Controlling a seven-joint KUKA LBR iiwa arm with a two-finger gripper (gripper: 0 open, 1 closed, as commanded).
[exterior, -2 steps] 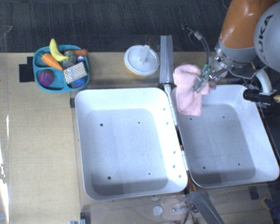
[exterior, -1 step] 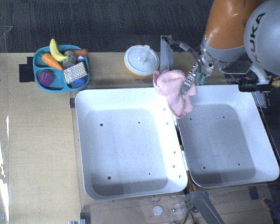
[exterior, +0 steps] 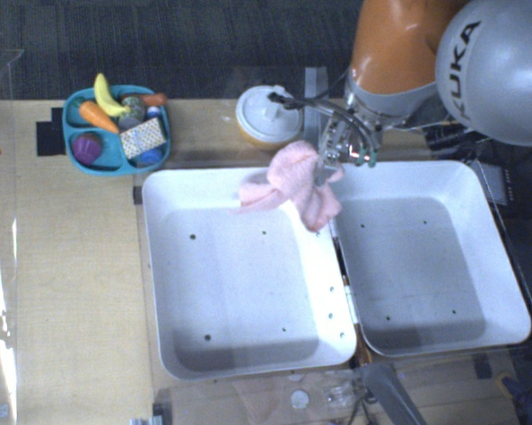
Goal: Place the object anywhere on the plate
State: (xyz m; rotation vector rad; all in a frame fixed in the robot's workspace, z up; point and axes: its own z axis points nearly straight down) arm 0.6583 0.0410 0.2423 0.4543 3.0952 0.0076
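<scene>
The task's thing was a soft pink cloth (exterior: 293,187), crumpled and limp, with one flap spread out to the camera's left and a longer fold hanging down toward the camera. It hung over the far edge of the bins, right above the seam where the two met, its lower fold draping across the inner rim of the left shallow white plastic bin (exterior: 207,282). Its upper right corner was bunched up between the metal fingers of the two-finger gripper (exterior: 332,163), which were closed narrowly on that pinch of fabric, so the cloth was lifted by it rather than lying flat.

The gripper hung from the grey arm with the orange band (exterior: 399,37), which came in from the right over the far rim of the right shallow white bin (exterior: 431,269).

Beyond the bins, on the pale wooden bench (exterior: 64,291), stood a round white and yellow plate (exterior: 262,116), close behind the cloth but apart from it. Farther left sat a blue divided tray (exterior: 113,128) of toy food, with a yellow banana (exterior: 106,96), an orange carrot (exterior: 96,115) and a purple piece (exterior: 87,148) among its compartments. A dark carpeted floor (exterior: 147,30) lay behind the bench.
</scene>
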